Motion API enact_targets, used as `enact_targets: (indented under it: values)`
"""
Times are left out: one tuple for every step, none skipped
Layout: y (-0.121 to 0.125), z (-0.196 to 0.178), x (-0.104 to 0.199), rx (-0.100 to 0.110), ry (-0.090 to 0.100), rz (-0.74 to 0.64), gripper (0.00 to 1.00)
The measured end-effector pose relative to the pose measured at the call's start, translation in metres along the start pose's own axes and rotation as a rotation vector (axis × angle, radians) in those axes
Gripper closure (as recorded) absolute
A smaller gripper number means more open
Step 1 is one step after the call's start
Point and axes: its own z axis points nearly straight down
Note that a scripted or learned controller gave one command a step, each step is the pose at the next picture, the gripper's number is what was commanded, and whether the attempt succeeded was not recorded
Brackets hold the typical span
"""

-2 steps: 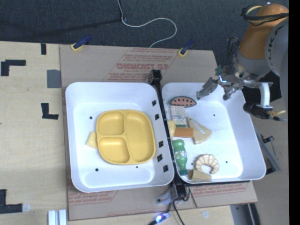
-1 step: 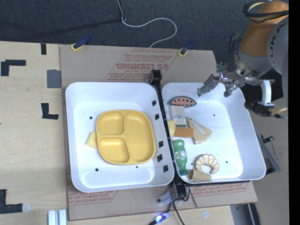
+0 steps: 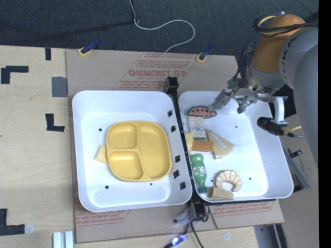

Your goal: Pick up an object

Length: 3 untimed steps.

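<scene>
Over in the left bin (image 3: 88, 138) a yellow plate (image 3: 138, 150) with three compartments sits flat, with a pale yellow wedge (image 3: 100, 153) poking out from under its left edge. In the right bin (image 3: 269, 159), the toy food crowds the left wall: a brown oval piece (image 3: 201, 112) at the top, a checkered piece (image 3: 197, 124), an orange block (image 3: 202, 146), a pale cheese wedge (image 3: 221, 145), a green bottle (image 3: 198, 170) and a croissant (image 3: 228, 180) near the front. The gripper (image 3: 230, 102) hangs over the bin's upper part, fingers spread apart with nothing between them, one tip just beside the oval piece.
</scene>
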Motion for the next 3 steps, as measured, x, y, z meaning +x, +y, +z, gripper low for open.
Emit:
enact_targets:
  values:
    - [0.0049, 0.0615, -0.001, 0.001, 0.0, 0.0, 0.0]
    - [0.0061, 0.0659, -0.001, -0.004, -0.002, -0.001, 0.0]
    - [0.0058, 0.0568, 0.0004, -0.004, -0.001, -0.002, 1.0]
